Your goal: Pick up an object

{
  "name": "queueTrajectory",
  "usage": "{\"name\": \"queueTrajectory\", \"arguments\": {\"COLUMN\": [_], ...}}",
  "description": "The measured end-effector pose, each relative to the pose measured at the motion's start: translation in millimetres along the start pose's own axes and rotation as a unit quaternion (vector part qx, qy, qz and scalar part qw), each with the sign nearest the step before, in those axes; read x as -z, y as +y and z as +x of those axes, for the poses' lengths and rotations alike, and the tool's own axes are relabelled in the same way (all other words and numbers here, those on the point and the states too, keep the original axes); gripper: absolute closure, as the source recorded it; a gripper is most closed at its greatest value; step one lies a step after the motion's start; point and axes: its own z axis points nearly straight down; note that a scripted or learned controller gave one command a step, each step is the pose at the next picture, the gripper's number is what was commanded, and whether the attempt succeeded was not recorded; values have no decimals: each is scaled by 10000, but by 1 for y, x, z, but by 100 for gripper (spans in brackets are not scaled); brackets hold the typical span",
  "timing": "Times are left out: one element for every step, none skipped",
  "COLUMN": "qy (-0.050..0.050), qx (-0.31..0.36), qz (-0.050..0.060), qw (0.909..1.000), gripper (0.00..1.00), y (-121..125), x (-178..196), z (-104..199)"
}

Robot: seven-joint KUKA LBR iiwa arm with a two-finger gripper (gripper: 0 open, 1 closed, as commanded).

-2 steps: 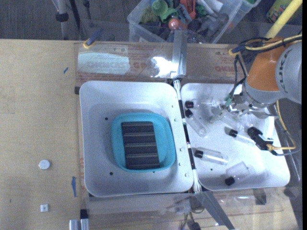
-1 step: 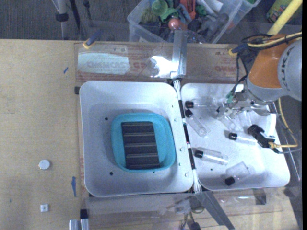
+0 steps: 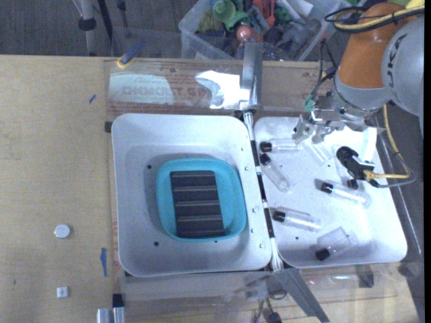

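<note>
Several clear plastic vials with black caps lie scattered in the right bin [image 3: 384, 237]. One vial [image 3: 279, 145] lies at the bin's upper left, and another vial [image 3: 275, 175] slants just below it. A third vial [image 3: 345, 193] rests mid-bin, with more vials below it, such as one near the left wall [image 3: 297, 217] and one by the front [image 3: 335, 239]. My gripper [image 3: 311, 132] hangs over the bin's upper part, just right of the topmost vial. Its fingers stand open with nothing between them.
The left bin [image 3: 131, 180] holds a blue tray [image 3: 165, 194] with a black ribbed block [image 3: 196, 204] in it. A clear tub of coloured toys [image 3: 256, 12] stands behind the bins. A small white disc [image 3: 62, 231] lies on the bench at left.
</note>
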Motion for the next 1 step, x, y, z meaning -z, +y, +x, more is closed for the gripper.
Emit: {"name": "queueTrajectory", "arguments": {"qy": [-6], "qx": [-457], "qz": [-9], "qw": [9990], "gripper": [100], "y": [28], "x": [33], "z": [47]}}
